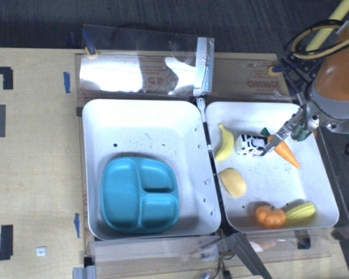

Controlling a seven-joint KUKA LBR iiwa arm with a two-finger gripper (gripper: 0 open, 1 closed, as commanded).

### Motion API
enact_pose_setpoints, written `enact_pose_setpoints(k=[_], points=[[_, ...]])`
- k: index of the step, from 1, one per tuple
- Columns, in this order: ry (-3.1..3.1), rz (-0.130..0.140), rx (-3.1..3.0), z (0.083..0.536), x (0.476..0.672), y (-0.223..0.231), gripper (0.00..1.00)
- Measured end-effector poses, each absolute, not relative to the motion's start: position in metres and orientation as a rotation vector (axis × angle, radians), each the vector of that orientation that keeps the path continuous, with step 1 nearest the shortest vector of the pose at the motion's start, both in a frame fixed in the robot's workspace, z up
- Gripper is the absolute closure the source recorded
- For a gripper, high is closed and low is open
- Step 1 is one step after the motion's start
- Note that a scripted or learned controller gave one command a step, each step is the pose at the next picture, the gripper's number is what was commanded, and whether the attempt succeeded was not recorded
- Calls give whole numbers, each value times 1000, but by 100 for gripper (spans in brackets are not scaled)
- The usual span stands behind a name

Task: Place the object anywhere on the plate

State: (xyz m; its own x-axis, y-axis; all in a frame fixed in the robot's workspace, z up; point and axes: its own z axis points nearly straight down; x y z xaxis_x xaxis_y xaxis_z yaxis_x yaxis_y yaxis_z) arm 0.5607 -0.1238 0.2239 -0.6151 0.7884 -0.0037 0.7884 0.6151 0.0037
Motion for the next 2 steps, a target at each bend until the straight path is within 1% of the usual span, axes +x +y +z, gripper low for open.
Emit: enact_pose_setpoints(k=[1, 2], points=[[2881, 4, 1241, 218, 603, -63, 100], [2862, 4, 1293, 234, 586, 19, 100]])
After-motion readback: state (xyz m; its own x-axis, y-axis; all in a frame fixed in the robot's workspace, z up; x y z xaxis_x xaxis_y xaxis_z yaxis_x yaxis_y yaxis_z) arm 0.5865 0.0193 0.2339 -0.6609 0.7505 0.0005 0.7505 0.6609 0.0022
